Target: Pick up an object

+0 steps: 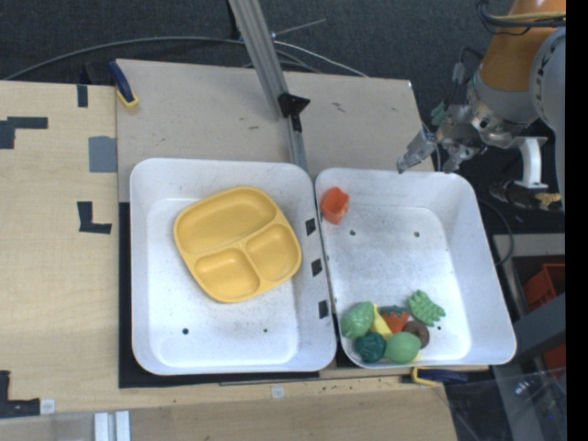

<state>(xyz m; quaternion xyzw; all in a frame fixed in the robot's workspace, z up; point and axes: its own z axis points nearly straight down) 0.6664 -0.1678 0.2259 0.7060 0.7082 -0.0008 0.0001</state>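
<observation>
My gripper (pixel 432 157) hangs over the far rim of the right bin (pixel 478 246), open, with nothing between its fingers. An orange block (pixel 334 204) lies in that bin's far left corner, well to the left of the gripper. Along the near edge sits a heap of small toys: a light green piece (pixel 359 319), a red one (pixel 396 319), a leafy green one (pixel 425 307), a dark teal one (pixel 371 346) and a green ball (pixel 401 347). The heap is far below the gripper in the view.
The left bin (pixel 152 274) holds a yellow divided plate (pixel 238 243). A grey metal bar (pixel 266 62) slants down to the bins' shared far corner. The arm's orange band (pixel 524 35) is at the top right.
</observation>
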